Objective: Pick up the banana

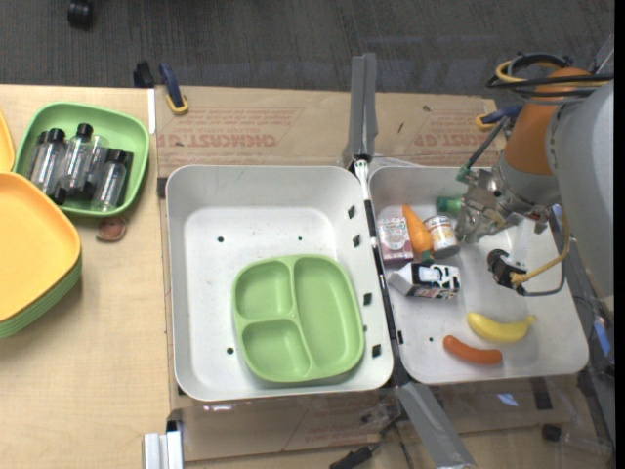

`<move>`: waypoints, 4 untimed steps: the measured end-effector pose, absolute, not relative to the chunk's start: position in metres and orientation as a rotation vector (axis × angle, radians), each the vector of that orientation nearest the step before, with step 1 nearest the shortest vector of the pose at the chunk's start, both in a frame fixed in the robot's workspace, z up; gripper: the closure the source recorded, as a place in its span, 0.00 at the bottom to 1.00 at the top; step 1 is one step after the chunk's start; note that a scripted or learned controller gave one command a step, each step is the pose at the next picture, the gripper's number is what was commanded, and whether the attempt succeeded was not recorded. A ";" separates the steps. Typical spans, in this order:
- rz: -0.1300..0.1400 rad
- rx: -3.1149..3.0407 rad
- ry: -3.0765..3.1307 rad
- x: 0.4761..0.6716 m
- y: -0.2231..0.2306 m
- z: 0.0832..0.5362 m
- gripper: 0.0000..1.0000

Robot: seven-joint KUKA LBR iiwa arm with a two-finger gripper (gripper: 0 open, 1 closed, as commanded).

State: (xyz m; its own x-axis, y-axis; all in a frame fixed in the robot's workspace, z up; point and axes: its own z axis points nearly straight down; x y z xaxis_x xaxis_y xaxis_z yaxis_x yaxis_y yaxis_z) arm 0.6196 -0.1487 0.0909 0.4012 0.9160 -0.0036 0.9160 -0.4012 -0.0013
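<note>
The yellow banana (499,327) lies near the front of the right bin (562,355), curved, with a red-orange sausage (473,350) just in front of it. My gripper (476,215) hangs over the back of the same bin, below the orange band (532,140), close to a small can (441,234). It is well behind the banana and apart from it, and nothing shows in its grasp.
An orange carrot (418,231), a clear cup (393,232), a black-and-white carton (430,280) and a green cap (448,203) crowd the right bin's left half. The left bin (195,262) holds a green divided plate (298,317). Orange plates (34,257) and a green tray of bottles (83,159) sit far left.
</note>
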 end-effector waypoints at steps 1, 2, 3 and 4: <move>-0.006 2.728 1.559 0.620 -0.208 0.106 1.00; -0.005 2.922 1.154 0.644 -0.205 0.138 1.00; -0.007 3.040 0.793 0.583 -0.215 0.247 1.00; -0.008 3.117 0.397 0.556 -0.209 0.271 1.00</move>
